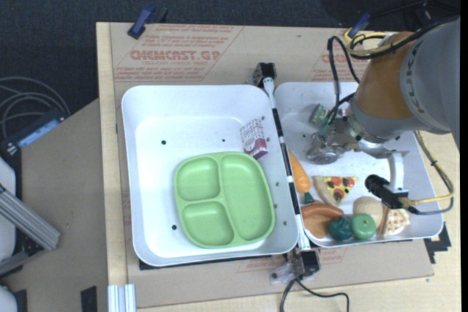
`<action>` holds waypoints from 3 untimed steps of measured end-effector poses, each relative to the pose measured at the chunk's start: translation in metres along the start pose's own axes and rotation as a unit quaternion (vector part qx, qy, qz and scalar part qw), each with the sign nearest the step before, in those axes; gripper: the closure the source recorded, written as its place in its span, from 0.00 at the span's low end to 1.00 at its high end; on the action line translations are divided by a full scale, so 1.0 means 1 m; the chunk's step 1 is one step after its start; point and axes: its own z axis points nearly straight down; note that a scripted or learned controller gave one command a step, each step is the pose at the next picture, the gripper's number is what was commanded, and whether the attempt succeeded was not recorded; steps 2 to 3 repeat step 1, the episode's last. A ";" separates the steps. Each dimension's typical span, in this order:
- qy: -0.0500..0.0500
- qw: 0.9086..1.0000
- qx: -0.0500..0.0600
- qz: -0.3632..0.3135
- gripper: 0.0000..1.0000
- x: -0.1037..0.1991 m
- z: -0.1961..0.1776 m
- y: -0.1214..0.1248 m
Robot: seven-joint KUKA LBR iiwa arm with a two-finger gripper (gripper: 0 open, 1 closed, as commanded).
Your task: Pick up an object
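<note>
The right bin (292, 100) holds toy food: a carrot (297, 172) along its left wall, a pizza slice (336, 188) in the middle, a hot dog (320, 213), a green broccoli piece (340, 229), a green ball (363, 226), a bread roll (368, 205) and a waffle-like piece (395, 221) along the front. My gripper (325, 147) hangs low over the middle of this bin, just behind the pizza slice, with the arm's orange band above it. The left bin (146, 120) holds a green divided plate (221, 198) and a small red-and-white packet (254, 137).
A small green object (317, 113) lies at the back of the right bin beside the gripper. A black cable (338, 77) loops from the arm over that bin. The bins rest on a cardboard-topped bench (183, 51).
</note>
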 end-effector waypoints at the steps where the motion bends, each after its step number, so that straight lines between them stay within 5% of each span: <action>1: 0.000 1.000 0.000 0.000 1.00 0.045 -0.092 -0.043; 3: 0.000 1.000 0.000 0.000 1.00 0.045 -0.092 -0.043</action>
